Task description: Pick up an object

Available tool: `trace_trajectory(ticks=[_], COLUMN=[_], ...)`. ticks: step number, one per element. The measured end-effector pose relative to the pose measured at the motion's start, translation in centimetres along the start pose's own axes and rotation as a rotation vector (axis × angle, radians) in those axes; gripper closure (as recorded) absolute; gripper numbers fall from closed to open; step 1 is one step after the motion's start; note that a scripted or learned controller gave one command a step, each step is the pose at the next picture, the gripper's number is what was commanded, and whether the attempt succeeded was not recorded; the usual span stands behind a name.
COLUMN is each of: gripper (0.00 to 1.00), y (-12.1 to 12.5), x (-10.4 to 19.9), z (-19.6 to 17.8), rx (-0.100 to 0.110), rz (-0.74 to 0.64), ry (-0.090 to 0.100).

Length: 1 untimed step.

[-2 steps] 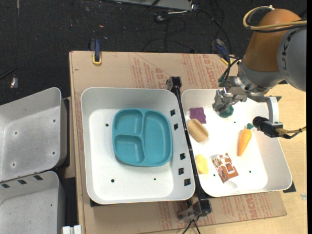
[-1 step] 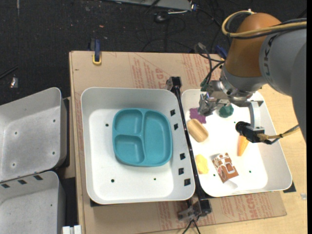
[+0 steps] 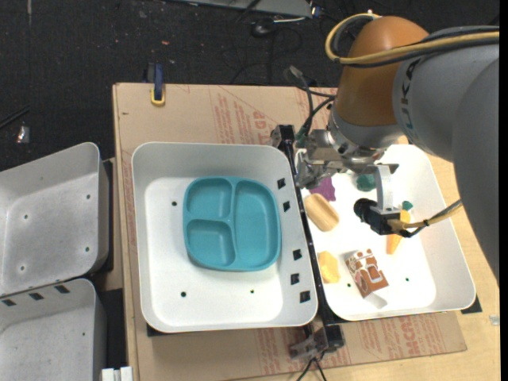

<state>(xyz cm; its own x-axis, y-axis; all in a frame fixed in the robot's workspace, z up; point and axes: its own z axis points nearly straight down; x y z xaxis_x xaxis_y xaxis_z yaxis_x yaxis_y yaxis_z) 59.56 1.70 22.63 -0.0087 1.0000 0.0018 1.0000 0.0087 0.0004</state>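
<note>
one gripper (image 3: pixel 320 173) at the end of the grey arm, hanging low over the far left corner of the right bin (image 3: pixel 432 280), close against the wall shared with the neighbouring bin. released or clenched: cannot tell, hidden beneath the wrist from this camera. nothing seen held.

just under the tool, on the view's near side: a small purple piece (image 3: pixel 323 189), partly tucked beneath it. probably the chosen target, judging by the position squarely above. crowded up against the wall most likely for that reason, with the purple piece so near that edge and little room on that side for a clean grasp.

outward from there, in the same bin:
- a tan oblong block (image 3: pixel 321 212), just beside the purple piece
- a small teal piece (image 3: pixel 365 183), near the wrist
- an orange bit (image 3: pixel 394 244), toward the middle
- a yellow chunk (image 3: pixel 328 267), nearer the front
- a brown-and-white patterned item (image 3: pixel 367 274), just beside the yellow chunk

all loose on the white floor, mostly apart from one another.

next door, the left bin (image 3: pixel 155 213), holding a single teal divided plate (image 3: pixel 232 223), flat near the centre and well apart from the tool.

task judged not yet done: no object lifted clear.
</note>
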Motion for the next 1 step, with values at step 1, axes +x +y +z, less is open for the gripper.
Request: trace_trajectory(ticks=[1], gripper=[1.0], y=[-0.24], x=[5.25], z=[-1.19], rx=[0.0], rz=[0.001], ry=[0.0])
